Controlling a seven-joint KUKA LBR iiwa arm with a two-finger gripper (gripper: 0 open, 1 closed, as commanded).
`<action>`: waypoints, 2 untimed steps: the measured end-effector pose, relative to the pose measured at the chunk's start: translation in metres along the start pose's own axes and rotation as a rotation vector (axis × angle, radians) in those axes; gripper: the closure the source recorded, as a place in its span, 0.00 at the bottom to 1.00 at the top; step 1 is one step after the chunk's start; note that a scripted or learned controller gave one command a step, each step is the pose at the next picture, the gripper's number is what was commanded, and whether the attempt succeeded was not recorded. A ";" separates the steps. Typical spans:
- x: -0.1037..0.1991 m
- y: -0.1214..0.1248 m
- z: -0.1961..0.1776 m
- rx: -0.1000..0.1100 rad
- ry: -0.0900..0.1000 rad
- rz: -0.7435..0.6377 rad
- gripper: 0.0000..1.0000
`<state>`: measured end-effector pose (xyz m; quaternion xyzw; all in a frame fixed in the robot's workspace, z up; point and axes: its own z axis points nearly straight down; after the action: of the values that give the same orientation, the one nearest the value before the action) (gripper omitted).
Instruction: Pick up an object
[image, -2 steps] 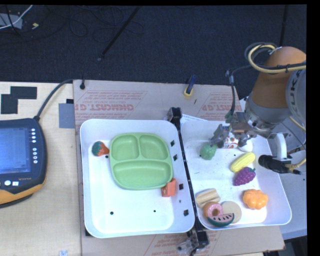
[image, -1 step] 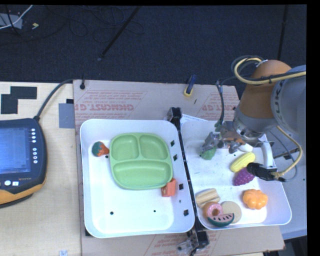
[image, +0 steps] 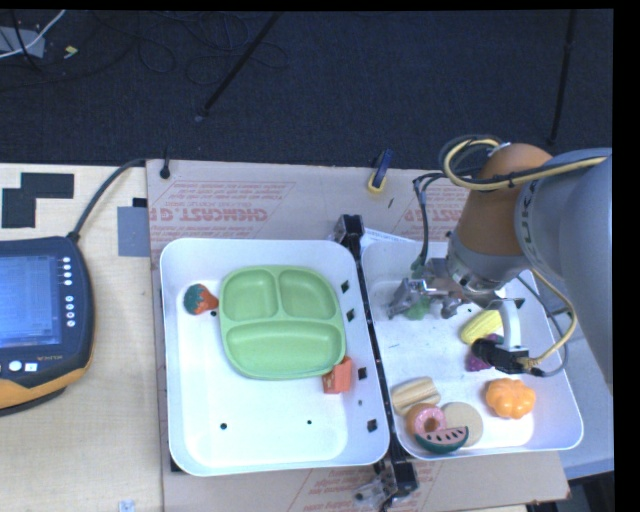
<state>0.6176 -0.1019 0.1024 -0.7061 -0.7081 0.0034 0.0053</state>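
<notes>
Far to the claw's left, in the left bin (image: 190, 420), you see a small red-and-green toy (image: 200, 298), then a green divided plate (image: 280, 322) with its long compartment toward the camera, and an orange block (image: 340, 377) touching the plate's near right corner.

The claw (image: 412, 300) hangs over the upper left part of the right bin (image: 560, 430); you cannot tell from this view whether it is spread or closed, and nothing is visibly between its tips.

Just to its right lies a yellow corn piece (image: 482, 324), its long axis tilted up toward the right. Nearer the camera from the claw sit a tan bread roll (image: 413, 393), lying slantwise, a pink donut (image: 428, 420), and a watermelon slice (image: 445, 437) with its curved rind toward the camera. Farthest right and nearer the camera sits a round orange pumpkin (image: 511, 399).
</notes>
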 end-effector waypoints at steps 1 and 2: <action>0.001 0.000 0.018 -0.005 -0.001 0.002 0.00; 0.000 -0.001 0.011 0.005 0.001 0.005 1.00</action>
<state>0.6159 -0.1022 0.0918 -0.7079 -0.7062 0.0047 0.0075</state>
